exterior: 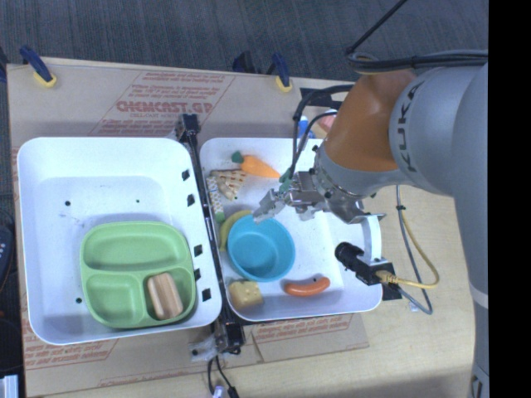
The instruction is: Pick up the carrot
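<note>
- two white bins sit side by side on the bench: the left bin [50,189] carries a green divided plate [137,272] with a hot dog bun [164,295] in its lower right compartment, and the right bin [365,301] holds the rest.
- grey arm [431,131] with its orange band reaches in from the right over the right bin; the gripper [267,207] hangs low above the bin's middle, just above the blue bowl [260,249], with nothing visibly between its fingers; whether they are spread or closed i cannot tell.
- carrot [255,167] lies flat near the right bin's top edge, just up and left of the gripper, beside a pale ridged item [226,183].
- it is small, orange, tapering to the right, with a green stub at its left end.
- it is probably a light, stiff, smooth toy; gripping across the thicker middle looks safest, since the tapered tip could slip out.
- sausage [306,286] lies at the bin's lower edge.
</note>
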Robot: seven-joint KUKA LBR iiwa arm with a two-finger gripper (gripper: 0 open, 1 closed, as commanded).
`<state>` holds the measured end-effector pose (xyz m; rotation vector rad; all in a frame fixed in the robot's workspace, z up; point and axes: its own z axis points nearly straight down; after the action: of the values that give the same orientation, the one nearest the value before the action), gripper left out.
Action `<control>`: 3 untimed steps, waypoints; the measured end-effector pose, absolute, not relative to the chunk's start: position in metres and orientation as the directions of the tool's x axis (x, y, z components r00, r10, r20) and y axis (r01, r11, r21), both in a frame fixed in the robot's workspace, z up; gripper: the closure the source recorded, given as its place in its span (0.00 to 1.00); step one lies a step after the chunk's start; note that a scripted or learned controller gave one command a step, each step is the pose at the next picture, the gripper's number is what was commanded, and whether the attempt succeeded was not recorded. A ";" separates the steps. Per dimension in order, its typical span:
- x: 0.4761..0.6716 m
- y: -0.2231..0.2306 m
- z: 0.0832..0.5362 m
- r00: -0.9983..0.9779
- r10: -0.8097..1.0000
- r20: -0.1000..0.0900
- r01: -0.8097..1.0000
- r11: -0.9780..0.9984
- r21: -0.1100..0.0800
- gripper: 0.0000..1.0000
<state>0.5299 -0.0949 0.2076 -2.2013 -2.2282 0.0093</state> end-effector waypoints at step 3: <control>0.657 -0.139 0.102 0.055 0.998 -0.003 0.998 -0.055 -0.005 0.00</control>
<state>0.6570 -0.1392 0.1017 -2.2804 -2.1587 0.0079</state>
